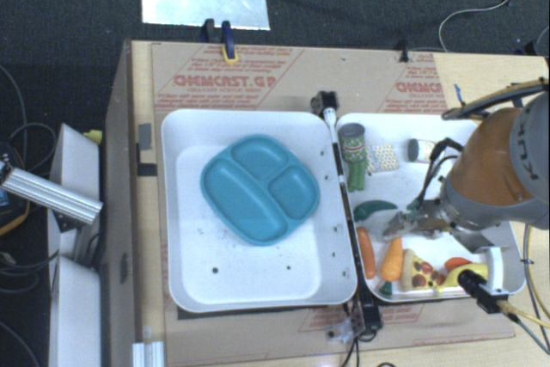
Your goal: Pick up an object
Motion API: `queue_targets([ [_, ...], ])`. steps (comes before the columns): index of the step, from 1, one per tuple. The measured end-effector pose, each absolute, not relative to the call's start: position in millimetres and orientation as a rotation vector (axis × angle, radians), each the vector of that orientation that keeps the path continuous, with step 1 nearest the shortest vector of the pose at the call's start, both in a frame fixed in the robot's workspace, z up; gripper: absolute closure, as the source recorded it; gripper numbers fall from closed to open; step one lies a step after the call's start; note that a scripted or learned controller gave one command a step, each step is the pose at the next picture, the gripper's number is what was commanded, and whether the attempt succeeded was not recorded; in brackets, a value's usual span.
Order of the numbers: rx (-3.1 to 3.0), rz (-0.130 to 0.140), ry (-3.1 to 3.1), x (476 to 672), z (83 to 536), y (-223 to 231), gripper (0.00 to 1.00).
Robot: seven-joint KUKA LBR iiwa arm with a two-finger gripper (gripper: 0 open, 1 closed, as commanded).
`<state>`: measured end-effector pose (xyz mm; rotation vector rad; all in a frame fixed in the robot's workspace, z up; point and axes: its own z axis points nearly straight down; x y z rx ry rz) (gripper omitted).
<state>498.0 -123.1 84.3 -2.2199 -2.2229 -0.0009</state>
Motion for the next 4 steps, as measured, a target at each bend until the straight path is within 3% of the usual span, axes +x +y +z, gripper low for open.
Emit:
queue_targets([
  [1,-2.219,-0.003,-2.227,575.8,85,-125,0.00],
  [2,-2.202,0.028,-2.193,649.1,79,-171,0.00],
  [3,-2.221,-0.001,-2.226,668.8,105,-206,0.00],
  [4,-2.222,-0.006,-2.231,670.0,216,-207,0.00],
])
